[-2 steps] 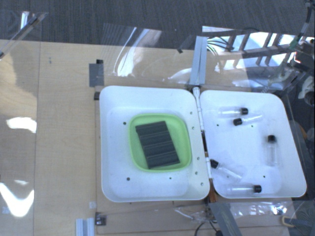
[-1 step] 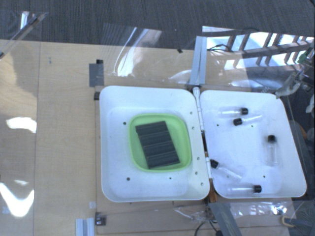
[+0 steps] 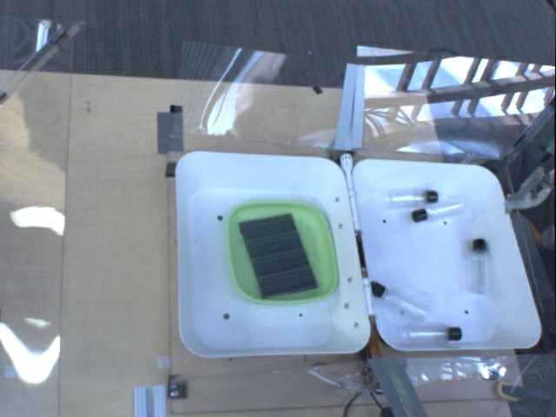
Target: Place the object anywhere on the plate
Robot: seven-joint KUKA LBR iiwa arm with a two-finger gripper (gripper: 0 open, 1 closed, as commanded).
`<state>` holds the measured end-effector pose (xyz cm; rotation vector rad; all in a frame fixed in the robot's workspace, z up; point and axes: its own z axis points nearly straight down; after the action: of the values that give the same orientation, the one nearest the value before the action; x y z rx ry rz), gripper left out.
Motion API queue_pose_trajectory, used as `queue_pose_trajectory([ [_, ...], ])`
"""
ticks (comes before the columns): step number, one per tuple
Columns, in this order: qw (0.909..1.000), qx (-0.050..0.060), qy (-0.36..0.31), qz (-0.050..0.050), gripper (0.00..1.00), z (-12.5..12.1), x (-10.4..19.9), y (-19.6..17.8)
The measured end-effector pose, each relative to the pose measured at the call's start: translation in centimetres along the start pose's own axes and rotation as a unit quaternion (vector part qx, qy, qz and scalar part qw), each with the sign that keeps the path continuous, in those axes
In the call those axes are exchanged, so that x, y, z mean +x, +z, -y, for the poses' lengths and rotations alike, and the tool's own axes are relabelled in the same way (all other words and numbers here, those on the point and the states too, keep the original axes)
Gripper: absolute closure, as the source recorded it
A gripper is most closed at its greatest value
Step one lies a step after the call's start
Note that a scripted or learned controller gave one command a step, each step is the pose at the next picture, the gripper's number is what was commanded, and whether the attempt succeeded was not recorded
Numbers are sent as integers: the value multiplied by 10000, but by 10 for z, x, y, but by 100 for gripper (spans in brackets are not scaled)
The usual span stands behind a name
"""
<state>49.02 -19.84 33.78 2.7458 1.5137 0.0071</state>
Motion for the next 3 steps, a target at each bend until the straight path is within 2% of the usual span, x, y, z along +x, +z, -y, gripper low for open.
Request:
queue_pose_trajectory([
  [1, 9961, 26, 882, 4, 0, 6, 10, 55],
  [2, 9930, 28, 1181, 2, 0, 3, -1, 69],
  [3, 9800, 17, 1990, 11, 0, 1, -4, 58],
])
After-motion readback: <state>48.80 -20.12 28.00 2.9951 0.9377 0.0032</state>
